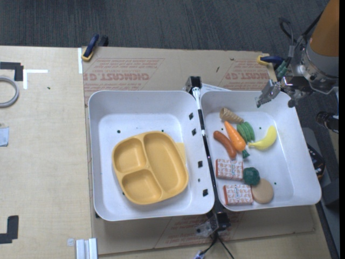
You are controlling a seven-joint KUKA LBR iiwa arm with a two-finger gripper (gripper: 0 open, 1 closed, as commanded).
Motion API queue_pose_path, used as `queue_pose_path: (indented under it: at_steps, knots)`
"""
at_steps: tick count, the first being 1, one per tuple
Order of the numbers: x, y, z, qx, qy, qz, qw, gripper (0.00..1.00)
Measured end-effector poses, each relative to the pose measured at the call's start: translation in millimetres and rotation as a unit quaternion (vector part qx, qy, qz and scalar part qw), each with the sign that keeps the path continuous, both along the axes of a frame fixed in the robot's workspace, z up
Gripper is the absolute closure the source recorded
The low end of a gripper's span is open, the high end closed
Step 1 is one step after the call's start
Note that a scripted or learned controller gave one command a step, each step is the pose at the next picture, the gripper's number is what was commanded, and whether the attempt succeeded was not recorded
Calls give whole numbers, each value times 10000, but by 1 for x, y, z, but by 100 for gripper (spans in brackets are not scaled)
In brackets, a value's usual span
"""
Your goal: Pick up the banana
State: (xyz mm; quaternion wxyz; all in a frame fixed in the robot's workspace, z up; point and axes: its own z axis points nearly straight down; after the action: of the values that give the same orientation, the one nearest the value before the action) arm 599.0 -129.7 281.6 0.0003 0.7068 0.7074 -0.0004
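Fingers: you cannot tell if they are apart or together | gripper (276, 92) hangs over the right bin's (302, 139) far edge | banana (264, 138) lies in that bin, right of carrot (234, 136), well apart from the gripper

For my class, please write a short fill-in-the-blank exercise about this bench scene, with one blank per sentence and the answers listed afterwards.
1. The banana lies in the ______ white bin as the camera sees it.
2. The yellow tray in the other bin has ______ compartments.
3. The orange carrot lies on the banana's ______ side in the view.
4. The pincer hangs above the banana bin's ______ edge.

Answers: right; three; left; far
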Motion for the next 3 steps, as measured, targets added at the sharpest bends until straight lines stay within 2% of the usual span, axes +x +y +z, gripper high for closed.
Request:
queue_pose_path:
  at_steps: [1,2,3]
  knots:
    - [-27,-68,-104,2,3,288,9996,0]
    - [-44,-45,-170,6,1,1578,9875,0]
    - [8,-66,-187,-2,-10,1859,9826,0]
